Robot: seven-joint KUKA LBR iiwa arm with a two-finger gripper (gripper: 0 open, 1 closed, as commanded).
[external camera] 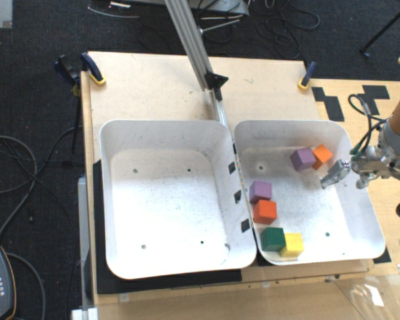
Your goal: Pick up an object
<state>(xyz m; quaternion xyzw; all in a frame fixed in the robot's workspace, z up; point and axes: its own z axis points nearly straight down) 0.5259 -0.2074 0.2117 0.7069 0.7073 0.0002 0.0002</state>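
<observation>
Right bin point(360, 242): six cubes point(265, 211). Left bin point(120, 259) bare. Gripper point(336, 173) over right bin, finger state unclear.

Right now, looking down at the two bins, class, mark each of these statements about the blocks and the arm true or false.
1. All six blocks lie in the right bin. True.
2. The green block touches the yellow block. True.
3. The gripper grips a purple block. False: it hovers beside the far purple block and orange block.
4. A red ball lies in the left bin. False: no ball there.
</observation>
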